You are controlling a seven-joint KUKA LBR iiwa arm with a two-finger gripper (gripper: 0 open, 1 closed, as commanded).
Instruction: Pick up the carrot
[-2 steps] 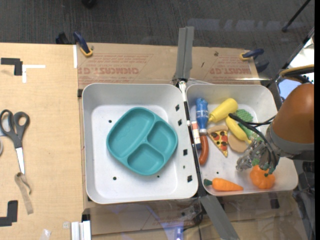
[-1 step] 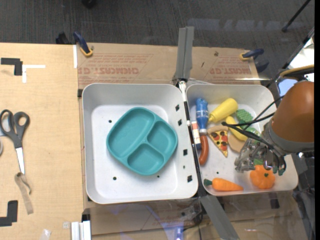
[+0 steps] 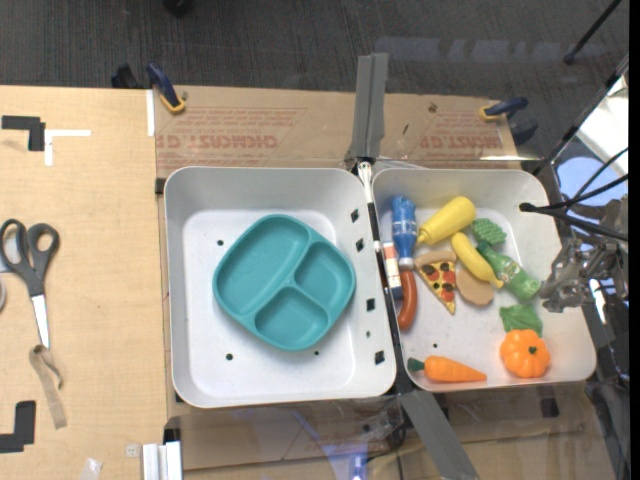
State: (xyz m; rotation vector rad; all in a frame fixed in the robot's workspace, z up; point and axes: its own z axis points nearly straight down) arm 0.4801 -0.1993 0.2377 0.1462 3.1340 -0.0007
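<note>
Carrot [image 3: 452, 370] beside pumpkin [image 3: 525, 354], below pizza slice [image 3: 439, 282]

At the right bin's edge, a grey metal gripper [image 3: 572, 280] is seen, with thin black cables [image 3: 585, 200] strung above it.

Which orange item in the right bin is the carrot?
The carrot is the long tapered one along the bin's near edge; the pumpkin beside it is round.
</note>
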